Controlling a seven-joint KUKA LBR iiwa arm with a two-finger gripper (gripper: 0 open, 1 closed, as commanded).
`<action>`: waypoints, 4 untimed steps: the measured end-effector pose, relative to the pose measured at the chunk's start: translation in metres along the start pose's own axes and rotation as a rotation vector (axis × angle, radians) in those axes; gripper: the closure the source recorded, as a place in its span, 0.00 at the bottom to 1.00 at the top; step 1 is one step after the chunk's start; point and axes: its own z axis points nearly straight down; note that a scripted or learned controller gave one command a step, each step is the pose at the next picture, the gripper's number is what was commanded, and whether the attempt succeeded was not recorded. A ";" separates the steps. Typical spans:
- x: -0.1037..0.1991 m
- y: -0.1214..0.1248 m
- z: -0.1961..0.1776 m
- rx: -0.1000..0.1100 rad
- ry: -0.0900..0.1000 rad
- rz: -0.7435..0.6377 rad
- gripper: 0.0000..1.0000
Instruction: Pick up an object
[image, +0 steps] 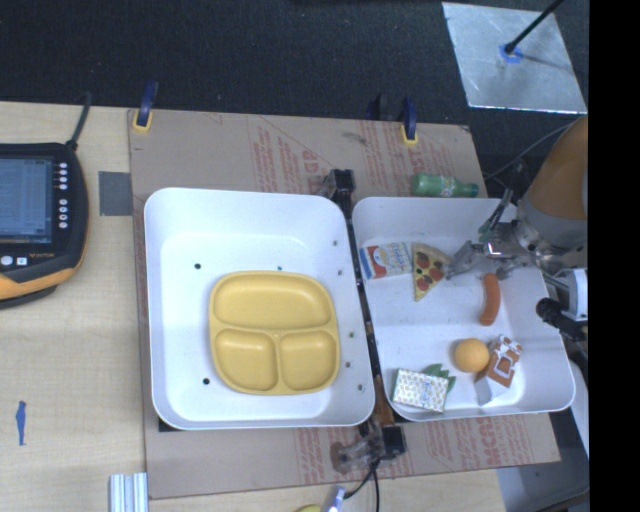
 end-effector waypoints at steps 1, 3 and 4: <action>0.000 -0.046 0.001 0.004 -0.001 -0.002 0.00; 0.000 0.005 -0.026 0.000 0.000 -0.001 0.00; 0.000 -0.038 0.001 0.004 -0.001 -0.002 0.00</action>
